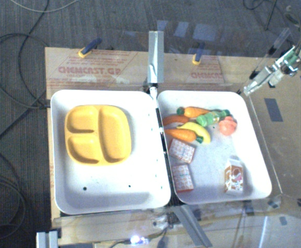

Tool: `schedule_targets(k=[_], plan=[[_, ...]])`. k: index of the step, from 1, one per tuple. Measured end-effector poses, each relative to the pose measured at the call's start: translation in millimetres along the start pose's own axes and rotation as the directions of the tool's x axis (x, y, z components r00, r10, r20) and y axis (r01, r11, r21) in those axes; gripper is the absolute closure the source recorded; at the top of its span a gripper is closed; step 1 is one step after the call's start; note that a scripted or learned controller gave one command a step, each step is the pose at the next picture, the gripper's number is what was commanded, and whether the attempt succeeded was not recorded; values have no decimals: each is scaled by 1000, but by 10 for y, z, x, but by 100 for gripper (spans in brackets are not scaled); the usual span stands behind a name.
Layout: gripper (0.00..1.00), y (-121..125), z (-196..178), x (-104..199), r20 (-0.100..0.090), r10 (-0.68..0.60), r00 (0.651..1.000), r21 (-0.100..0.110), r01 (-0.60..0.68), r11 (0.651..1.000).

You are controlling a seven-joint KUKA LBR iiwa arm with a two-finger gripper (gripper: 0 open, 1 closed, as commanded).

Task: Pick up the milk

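The milk (234,177) is a small carton with a white top and a red-brown label. It lies in the near right corner of the right bin (256,138), apart from the other items. My gripper (254,82) hangs outside that bin's far right corner, over the bench and well away from the carton. It looks thin and pale here, with nothing visible in it.
The right bin also holds carrots (184,134), a banana (199,130), a green item (212,119), a peach-coloured fruit (227,126) and two patterned boxes (181,151). A yellow divided plate (98,134) sits in the left bin (62,190). Cables lie on the floor around the bench.
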State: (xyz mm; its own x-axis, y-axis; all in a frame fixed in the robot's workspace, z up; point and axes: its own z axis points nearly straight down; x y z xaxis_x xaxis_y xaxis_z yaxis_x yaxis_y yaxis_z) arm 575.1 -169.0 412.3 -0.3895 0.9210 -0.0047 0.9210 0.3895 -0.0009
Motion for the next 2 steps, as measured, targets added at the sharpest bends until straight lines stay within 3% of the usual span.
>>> schedule_targets(k=[1, 2], plan=[[0, -104, 1935, 312, -4, 208, 978, 2, -208, 978], [0, -821, 3227, 19, 0, 173, 985, -10, -173, 985]])
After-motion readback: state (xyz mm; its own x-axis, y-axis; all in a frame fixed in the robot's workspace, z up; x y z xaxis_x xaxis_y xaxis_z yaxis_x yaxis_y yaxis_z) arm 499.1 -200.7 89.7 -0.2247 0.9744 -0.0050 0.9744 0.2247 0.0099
